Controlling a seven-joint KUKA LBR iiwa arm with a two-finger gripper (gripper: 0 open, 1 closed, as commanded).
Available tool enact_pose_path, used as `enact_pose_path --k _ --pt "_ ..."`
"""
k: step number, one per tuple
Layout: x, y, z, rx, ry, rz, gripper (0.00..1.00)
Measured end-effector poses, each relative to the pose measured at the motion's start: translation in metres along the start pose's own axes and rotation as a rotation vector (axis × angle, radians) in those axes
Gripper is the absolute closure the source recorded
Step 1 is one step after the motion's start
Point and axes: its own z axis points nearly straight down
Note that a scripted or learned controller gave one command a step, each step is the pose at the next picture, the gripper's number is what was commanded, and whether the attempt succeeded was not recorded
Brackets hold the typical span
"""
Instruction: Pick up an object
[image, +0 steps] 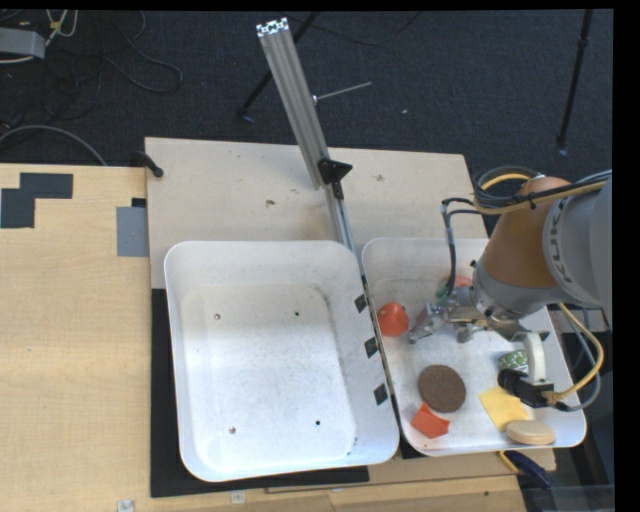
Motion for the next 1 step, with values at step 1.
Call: enact_pose_path --k 1 --pt "-0.0006 -0.0004 -0.01 0.001 0.002 0.006 1.0"
